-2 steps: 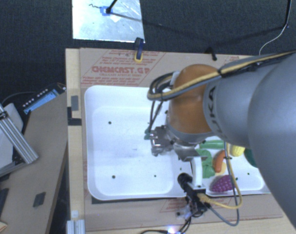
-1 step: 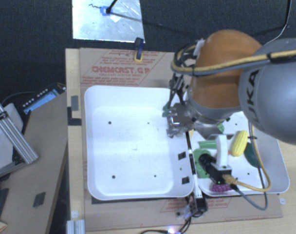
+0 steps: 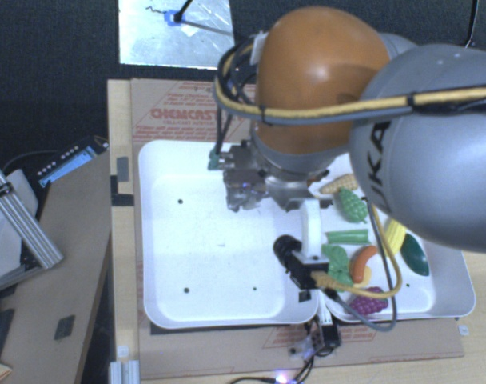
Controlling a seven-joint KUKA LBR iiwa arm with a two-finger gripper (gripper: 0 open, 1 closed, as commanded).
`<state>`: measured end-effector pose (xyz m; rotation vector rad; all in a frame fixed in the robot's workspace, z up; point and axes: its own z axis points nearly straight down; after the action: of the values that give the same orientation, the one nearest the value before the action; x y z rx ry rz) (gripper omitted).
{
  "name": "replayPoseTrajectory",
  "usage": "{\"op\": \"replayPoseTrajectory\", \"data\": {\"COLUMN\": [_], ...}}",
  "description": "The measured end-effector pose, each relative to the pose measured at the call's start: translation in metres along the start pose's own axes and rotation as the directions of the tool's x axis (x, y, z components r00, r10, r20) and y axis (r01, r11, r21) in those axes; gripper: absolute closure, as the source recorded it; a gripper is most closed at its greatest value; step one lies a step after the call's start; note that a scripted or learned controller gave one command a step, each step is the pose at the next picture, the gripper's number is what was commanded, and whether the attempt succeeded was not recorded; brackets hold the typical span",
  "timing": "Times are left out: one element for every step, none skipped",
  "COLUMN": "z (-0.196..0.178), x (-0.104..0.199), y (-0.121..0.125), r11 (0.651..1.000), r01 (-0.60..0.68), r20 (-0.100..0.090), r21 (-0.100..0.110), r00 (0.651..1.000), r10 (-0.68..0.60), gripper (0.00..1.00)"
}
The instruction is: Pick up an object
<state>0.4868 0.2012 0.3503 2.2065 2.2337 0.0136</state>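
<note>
My gripper (image 3: 244, 192) hangs over the back right part of the left bin (image 3: 167, 214), under the big orange wrist band. I see nothing held below it. The right bin (image 3: 443, 290) holds toy foods: a green bumpy piece (image 3: 352, 206), a green stick (image 3: 348, 236), a green leafy piece (image 3: 336, 259), an orange-red piece (image 3: 361, 264), a purple grape bunch (image 3: 369, 301), a yellow piece (image 3: 394, 233) and a dark green piece (image 3: 413, 254). A pale yellow piece (image 3: 339, 185) lies at the bin's back, half under the arm.
The grey arm covers much of the right bin from the right. Cardboard (image 3: 179, 110) lies under both bins. A silvery sheet (image 3: 175, 21) sits beyond the bench's back edge, and a metal rail (image 3: 19, 222) stands at the left.
</note>
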Motion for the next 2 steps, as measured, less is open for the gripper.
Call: {"op": "replayPoseTrajectory", "data": {"z": [-0.02, -0.043], "x": [0.008, 0.023], "y": [0.08, 0.143], "r11": [1.0, 1.0], "r01": [-0.008, -0.007], "r20": [0.004, 0.004], "r21": [-0.001, 0.0], "r00": [1.0, 1.0], "r10": [0.008, 0.007], "gripper": [1.0, 1.0]}}
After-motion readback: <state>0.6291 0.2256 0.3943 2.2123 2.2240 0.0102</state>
